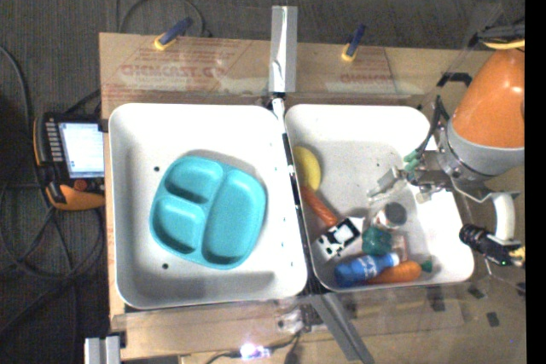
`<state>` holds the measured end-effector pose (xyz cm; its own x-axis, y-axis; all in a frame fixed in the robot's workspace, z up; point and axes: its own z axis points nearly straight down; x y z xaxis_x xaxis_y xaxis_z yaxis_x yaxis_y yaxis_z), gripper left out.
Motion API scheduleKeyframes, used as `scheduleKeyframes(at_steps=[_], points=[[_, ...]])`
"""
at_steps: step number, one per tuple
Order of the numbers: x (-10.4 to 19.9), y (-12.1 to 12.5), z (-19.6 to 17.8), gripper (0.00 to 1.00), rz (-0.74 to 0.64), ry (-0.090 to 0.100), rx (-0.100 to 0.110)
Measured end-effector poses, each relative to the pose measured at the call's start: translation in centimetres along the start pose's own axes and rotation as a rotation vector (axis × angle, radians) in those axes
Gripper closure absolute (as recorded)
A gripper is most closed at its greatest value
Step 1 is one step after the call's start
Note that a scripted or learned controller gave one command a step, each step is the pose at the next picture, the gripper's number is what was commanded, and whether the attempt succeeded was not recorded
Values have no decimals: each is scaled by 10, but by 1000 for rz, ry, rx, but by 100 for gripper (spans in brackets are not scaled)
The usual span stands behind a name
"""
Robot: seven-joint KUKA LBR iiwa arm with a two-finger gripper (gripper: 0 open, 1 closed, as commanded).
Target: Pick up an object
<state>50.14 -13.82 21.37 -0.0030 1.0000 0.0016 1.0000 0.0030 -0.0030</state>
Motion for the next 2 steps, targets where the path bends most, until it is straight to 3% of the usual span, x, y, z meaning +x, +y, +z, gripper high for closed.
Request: scheduleKeyframes(at_steps=[1,2], points=[[-32,-2,122,0,-26,-6,-20],[-62,72,123,0,-99,-7,-18]])
